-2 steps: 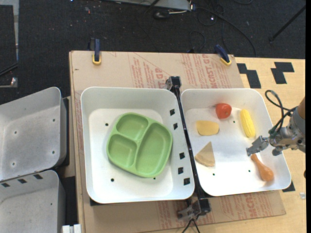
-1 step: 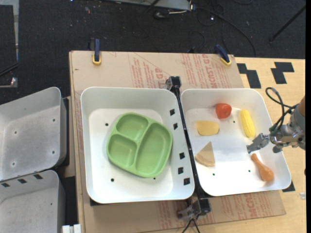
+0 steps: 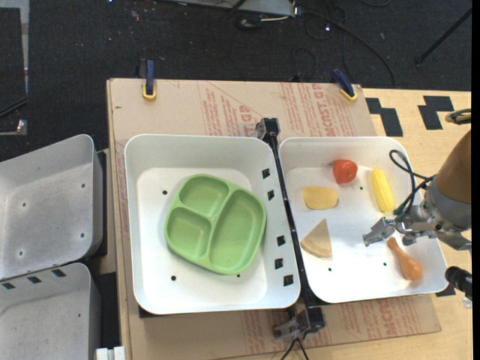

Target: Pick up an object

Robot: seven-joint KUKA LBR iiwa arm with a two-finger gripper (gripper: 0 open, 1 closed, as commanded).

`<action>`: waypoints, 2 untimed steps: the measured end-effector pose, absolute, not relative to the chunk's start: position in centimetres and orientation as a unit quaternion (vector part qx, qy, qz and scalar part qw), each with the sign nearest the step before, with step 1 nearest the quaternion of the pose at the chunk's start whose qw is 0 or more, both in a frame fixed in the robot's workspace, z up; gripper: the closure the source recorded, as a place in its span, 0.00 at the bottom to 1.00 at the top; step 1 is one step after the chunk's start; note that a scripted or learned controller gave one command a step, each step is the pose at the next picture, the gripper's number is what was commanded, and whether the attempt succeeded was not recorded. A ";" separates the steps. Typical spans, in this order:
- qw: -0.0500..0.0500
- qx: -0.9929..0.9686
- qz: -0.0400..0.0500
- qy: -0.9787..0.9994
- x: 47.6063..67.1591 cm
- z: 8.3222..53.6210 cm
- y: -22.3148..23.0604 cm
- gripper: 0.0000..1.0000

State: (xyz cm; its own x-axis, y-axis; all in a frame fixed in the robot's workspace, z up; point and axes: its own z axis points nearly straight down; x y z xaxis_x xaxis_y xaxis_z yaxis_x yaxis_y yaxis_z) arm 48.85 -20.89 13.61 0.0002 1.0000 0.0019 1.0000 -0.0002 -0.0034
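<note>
The right bin (image 3: 352, 291) holds several toy foods. A red tomato (image 3: 345, 170) lies at its back, with a yellow corn cob (image 3: 382, 190) to the right of it. A flat yellow-orange piece (image 3: 320, 197) and a tan wedge (image 3: 318, 240) sit near the bin's left wall. An orange carrot-like piece (image 3: 406, 259) lies at the front right. My gripper (image 3: 379, 233) reaches in from the right, low over the bin. It is just left of the carrot piece's upper end and below the corn. I see nothing held in it.
The left bin (image 3: 150, 276) holds a green three-part plate (image 3: 216, 222). A black divider with clips (image 3: 281, 223) runs between the bins. Black cables (image 3: 405, 172) loop over the right bin's far right rim. White trays (image 3: 45, 201) lie off the bench at left.
</note>
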 end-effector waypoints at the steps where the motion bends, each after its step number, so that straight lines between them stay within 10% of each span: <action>1: -0.005 -0.708 0.000 -0.706 49.1 9.5 -21.2 0.00; 2: -0.005 -0.708 -0.001 -0.706 49.1 10.6 -21.1 1.00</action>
